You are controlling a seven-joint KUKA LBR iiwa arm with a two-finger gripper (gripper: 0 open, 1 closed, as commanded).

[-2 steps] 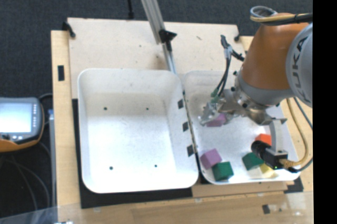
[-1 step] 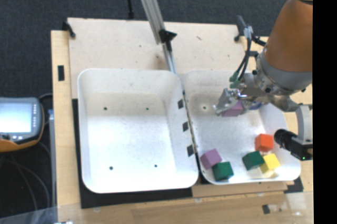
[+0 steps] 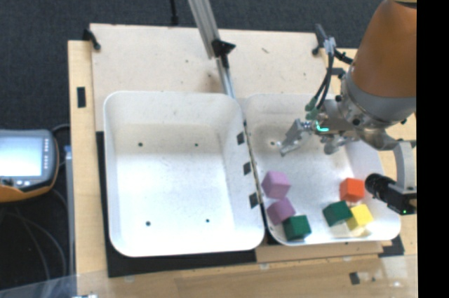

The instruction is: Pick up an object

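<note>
No brand, label or readable writing shows on the bins, the blocks or the arm; the small screen (image 3: 24,158) at the left edge is too blurred to read.

The gripper (image 3: 291,142) hangs over the upper part of the right bin (image 3: 263,114), its metal tip pointing left and slightly down toward the divide between the bins. Whether it is spread or pressed together cannot be told, and nothing shows held in it.

The blocks lie along the near side of the right bin in two clusters. Beside the left wall sit a light purple block (image 3: 276,185), a second purple block (image 3: 281,209) just below it, and a dark green block (image 3: 297,227) nearest the front rim. Toward the right corner are an orange block (image 3: 352,188), a green block (image 3: 336,212) and a yellow block (image 3: 361,214), close together. All are roughly cubic, with no clear long axis; several sit turned at an angle to the bin walls.

Bare bin floor lies between the two clusters and under the gripper. The left bin (image 3: 175,170) sits beside it on the worktop (image 3: 154,58), and a slanted metal rail (image 3: 200,2) crosses above the divide.
</note>
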